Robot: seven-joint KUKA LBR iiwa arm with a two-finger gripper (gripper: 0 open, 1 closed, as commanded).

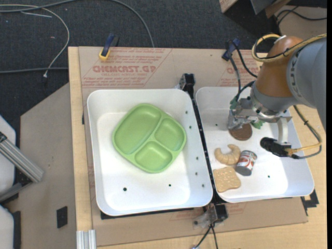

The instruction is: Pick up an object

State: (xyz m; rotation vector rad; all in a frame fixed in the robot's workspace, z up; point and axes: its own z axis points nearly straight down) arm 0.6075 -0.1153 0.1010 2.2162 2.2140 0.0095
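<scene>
Jaws are down low at the far left of the right bin (282, 178), pointing straight down, and from this angle I cannot tell whether they are spread or closed. Nothing is visibly caught between them.

Right under them sits a brown round piece (241, 134). Its far edge is tucked beneath the jaws' tips and the rest pokes out toward the near side. It looks roundish, so there is no clear long axis to call, and whether the tips touch it I cannot tell.

Just nearer in that bin, a pale croissant (227, 155) lies with its long axis running left to right, right end tipped slightly toward the far side. Just beside it on the right is a small can (246, 162), silver with a red label, tilted. Nearer again is a tan cracker (226, 179), flat on the floor close to the bin's left wall.

Over in the left bin (106, 154), a green divided plate (149, 137) sits alone, turned cornerwise, with three compartments showing.

Both bins rest side by side on the bench (129, 66), and the arm (308, 69) comes in from the right.
</scene>
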